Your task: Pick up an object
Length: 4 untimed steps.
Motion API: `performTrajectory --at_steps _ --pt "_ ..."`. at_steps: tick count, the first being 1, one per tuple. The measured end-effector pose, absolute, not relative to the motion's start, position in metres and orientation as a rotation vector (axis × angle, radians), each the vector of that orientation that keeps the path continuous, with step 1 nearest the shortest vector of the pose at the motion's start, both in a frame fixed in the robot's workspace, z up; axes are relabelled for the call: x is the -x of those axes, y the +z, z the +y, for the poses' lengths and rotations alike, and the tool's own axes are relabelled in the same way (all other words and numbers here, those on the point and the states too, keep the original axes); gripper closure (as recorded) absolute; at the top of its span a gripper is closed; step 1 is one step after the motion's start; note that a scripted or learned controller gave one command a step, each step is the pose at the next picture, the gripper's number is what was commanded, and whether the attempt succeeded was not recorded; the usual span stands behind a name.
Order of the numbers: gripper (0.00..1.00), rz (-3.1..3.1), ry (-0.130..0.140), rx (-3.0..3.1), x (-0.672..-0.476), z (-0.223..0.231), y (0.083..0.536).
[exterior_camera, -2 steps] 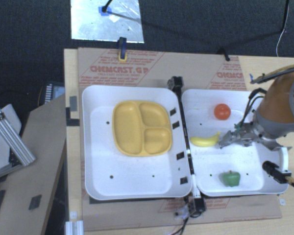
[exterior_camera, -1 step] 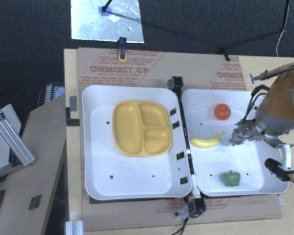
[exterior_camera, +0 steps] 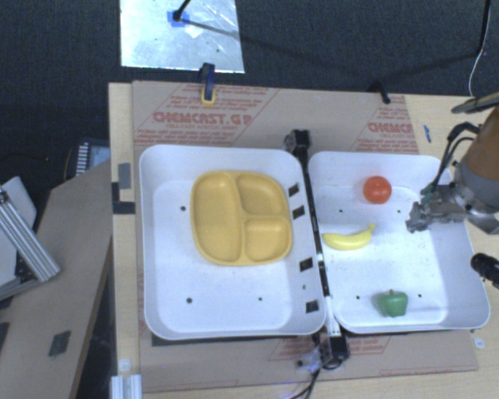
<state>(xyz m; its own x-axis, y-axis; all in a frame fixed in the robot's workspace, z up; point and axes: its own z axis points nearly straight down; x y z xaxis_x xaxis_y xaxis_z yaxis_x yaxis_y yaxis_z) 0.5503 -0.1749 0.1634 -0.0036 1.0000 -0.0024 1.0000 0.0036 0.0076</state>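
Hand [exterior_camera: 417,219] at right edge of right bin [exterior_camera: 457,293], low over floor; finger spread too blurred to tell. Nothing seen held. Nearest: tomato [exterior_camera: 377,189], just left and farther; banana [exterior_camera: 348,238] left, mid-bin; green pepper [exterior_camera: 391,303] near side. All probably light hollow plastic, stiff, slick. Tomato may roll; banana safest, pinched across its middle.

Bench [exterior_camera: 258,110] — two white bins [exterior_camera: 162,248] side by side.

The arm [exterior_camera: 492,152] runs off the right edge. The gripper [exterior_camera: 422,216] is too small and blurred to read its grip.
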Motion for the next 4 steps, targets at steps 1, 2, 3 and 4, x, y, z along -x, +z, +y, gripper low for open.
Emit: performTrajectory --at_steps 1,2,3,4 --pt "1.0 2.223 0.005 -2.21 -0.552 -0.175 0.218" --pt "1.0 2.231 0.005 -2.21 -0.551 -0.125 0.227" --pt "1.0 2.233 0.003 -2.211 -0.534 -0.065 0.222" --pt "1.0 2.233 0.001 -2.212 -0.52 -0.012 0.213"
